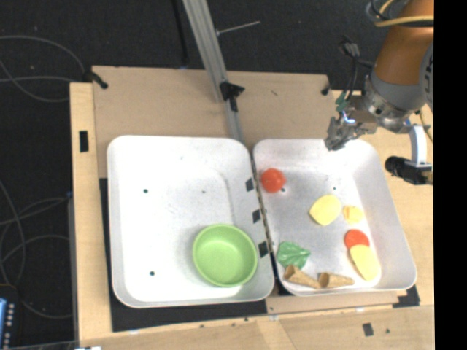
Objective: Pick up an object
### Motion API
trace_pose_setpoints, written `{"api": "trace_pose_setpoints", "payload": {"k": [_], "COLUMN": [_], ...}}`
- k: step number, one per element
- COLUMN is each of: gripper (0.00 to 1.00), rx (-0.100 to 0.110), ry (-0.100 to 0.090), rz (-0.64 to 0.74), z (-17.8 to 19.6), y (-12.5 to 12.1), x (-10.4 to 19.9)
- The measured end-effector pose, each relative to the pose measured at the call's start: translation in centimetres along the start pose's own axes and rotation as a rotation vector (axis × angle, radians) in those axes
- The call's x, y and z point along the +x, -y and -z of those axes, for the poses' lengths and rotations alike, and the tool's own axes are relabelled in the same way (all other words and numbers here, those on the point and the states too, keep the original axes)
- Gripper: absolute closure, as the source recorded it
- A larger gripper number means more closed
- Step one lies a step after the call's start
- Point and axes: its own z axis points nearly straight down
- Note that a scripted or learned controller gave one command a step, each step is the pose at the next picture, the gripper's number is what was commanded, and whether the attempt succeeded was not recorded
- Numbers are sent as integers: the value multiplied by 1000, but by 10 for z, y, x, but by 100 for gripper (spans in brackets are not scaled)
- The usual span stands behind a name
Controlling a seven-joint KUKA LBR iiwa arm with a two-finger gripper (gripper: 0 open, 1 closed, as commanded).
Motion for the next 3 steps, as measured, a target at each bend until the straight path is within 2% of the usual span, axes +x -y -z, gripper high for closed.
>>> {"api": "trace_pose_setpoints", "payload": {"k": [1,2,3], "gripper": [100,100,100], "rx": [7,10,8], "ry": [-2,0,-3], "rz": [2,0,3], "z": [6,-5,4], "y": [-1,24,42], "x": [0,42,94]}}
